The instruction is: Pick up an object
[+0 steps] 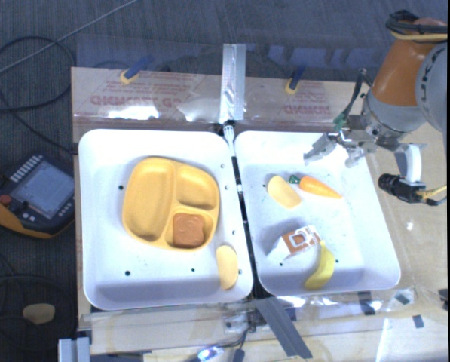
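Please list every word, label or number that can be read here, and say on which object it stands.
None can be read for certain.
Red print on the cardboard behind the bins: too blurred.
Orange marking on the small carton: too small.
Screen of the pendant: unreadable.

Dark carpet floor (51,21) — black cables (29,51).

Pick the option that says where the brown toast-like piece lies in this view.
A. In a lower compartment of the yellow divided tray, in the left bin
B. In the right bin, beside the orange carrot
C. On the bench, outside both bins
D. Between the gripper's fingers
A: the brown toast-like piece sits in a lower compartment of the yellow divided tray, which rests in the left white bin.
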`<state>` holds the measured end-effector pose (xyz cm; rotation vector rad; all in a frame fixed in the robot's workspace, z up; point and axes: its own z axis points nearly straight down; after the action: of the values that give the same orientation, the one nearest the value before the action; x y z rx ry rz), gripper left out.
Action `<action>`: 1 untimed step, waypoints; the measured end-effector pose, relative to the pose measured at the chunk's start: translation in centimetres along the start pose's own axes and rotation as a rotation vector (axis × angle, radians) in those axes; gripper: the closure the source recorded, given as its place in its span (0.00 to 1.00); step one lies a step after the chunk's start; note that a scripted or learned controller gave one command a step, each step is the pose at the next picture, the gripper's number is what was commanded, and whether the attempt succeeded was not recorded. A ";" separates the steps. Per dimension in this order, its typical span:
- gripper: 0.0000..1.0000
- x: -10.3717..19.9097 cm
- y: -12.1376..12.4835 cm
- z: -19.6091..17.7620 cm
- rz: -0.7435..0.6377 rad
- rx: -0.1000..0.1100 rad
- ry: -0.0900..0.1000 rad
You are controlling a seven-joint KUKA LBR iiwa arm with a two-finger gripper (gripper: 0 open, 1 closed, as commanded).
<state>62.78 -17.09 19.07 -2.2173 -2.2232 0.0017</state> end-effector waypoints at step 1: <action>0.00 0.9 -0.4 9.7 -0.091 -0.001 -0.002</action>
<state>62.36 -16.24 9.40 -2.1152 -2.3234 0.0018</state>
